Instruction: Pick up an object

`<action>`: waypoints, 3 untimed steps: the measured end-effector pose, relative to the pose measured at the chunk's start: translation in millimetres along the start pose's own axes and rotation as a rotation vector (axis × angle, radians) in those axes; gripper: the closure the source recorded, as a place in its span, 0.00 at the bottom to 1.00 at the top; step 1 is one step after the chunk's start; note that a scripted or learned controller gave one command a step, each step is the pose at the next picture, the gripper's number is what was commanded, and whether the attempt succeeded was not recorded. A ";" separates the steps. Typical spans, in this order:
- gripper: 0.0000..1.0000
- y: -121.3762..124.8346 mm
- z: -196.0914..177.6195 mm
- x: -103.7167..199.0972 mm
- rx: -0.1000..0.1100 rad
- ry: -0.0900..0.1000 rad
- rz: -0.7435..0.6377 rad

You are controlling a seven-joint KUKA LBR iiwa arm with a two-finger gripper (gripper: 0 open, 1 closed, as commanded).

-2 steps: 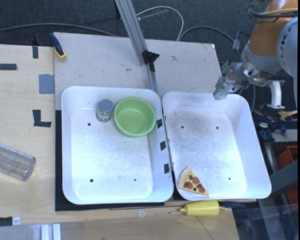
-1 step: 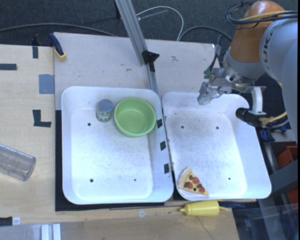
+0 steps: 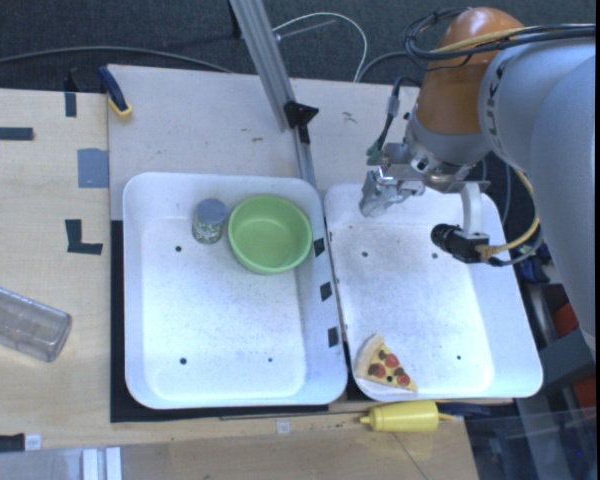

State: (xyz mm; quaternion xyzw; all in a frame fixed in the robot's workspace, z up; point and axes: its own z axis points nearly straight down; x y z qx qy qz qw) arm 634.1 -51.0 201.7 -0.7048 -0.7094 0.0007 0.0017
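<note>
The end effector (image 3: 378,196) hangs over the far left corner of the right bin (image 3: 500,368), beneath the grey arm (image 3: 540,98) with its orange band. Nothing is visible in its grip, and whether it is open or closed cannot be told at this angle. Its position above bare bin floor, well apart from every loose item, suggests a pose between attempts rather than a descent onto a target.

Nearest candidate for picking: one toy pizza slice (image 3: 384,364), lying flat at the near left corner of the same bin, close against the wall. That placement would probably crowd a two-finger approach from the left.

The left bin (image 3: 145,368) holds two items at its far side: one green bowl (image 3: 270,233), upright, and one small grey-capped jar (image 3: 209,220) touching or just beside the bowl's left rim. Both stand away from the walls and so appear easier to reach.

Outside the bins, on the worktop (image 3: 40,248): one yellow bottle (image 3: 403,416) lying along the near edge, and one clear plastic container (image 3: 20,321) on its side at far left.
</note>
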 end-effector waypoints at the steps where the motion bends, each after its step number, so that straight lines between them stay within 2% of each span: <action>1: 1.00 -17.3 1.9 46.1 0.000 -0.001 0.001; 2: 1.00 -25.8 -14.2 103.1 -0.003 0.000 -0.001; 3: 1.00 -37.4 -8.3 151.0 0.000 -0.001 0.000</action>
